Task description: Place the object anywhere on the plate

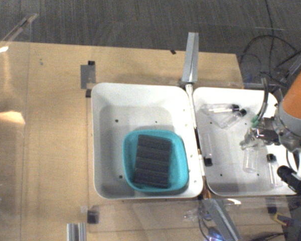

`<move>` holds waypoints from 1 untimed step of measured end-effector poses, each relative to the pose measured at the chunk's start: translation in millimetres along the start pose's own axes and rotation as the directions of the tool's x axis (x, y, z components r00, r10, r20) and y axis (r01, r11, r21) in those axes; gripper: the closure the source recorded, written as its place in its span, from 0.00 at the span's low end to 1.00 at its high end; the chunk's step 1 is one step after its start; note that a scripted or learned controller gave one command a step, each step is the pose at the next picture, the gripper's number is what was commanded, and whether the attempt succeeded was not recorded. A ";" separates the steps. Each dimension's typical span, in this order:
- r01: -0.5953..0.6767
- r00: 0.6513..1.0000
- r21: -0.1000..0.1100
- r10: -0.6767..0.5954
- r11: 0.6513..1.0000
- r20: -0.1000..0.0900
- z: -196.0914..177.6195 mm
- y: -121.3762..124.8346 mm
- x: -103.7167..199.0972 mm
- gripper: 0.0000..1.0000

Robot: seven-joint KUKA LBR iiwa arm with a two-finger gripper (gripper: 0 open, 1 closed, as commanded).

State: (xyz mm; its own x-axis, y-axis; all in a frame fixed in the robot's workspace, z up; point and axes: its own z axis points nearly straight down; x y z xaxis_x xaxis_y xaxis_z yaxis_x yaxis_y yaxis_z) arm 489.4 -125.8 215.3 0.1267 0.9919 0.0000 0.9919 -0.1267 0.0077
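A robot gripper [254, 136] hovers over clear vials [249, 160] in the right bin [215, 179], its opening impossible to judge; a grasp apparently precedes carrying one to the turquoise plate [180, 149].

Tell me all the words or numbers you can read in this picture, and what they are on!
No words, numbers or signs can be read anywhere.
Teal plate in the left bin: no print.
Dark ridged block lying on that plate: plain ridges.
Clear tubes with black caps in the right bin: any marks are too small to tell.
Arm's end effector over the right bin: no label can be made out.
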 end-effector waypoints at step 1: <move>0.034 0.999 0.003 -0.034 0.999 0.000 31.0 30.1 54.8 1.00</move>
State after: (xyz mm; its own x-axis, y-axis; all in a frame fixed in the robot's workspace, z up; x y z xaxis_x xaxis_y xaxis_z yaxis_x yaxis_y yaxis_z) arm 526.4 -75.3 184.5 0.0930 0.9957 0.0000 0.9957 -0.0930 0.0049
